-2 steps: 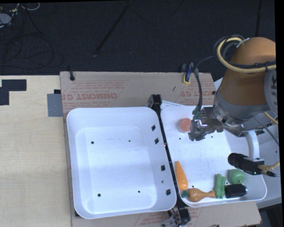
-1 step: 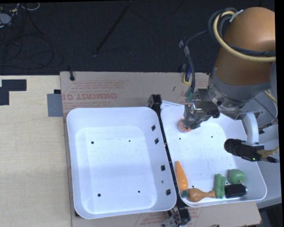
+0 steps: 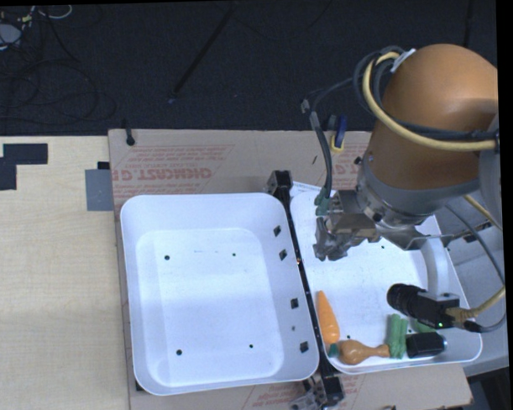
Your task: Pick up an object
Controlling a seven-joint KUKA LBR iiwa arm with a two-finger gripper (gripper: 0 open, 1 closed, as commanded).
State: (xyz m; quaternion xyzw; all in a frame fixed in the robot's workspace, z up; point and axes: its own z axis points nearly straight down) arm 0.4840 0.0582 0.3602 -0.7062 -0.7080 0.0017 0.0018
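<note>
My gripper hangs over the left part of the right bin, near the divider between the two bins. An orange carrot lies below it along the bin's left wall, apart from the gripper. At the bin's front edge lie an orange gourd-shaped toy, a green object and a small black object. None of them touches the gripper.
The left bin stands beside the right one, both on a cardboard sheet. The arm's large orange-banded body looms over the right bin's back half and hides part of it.
</note>
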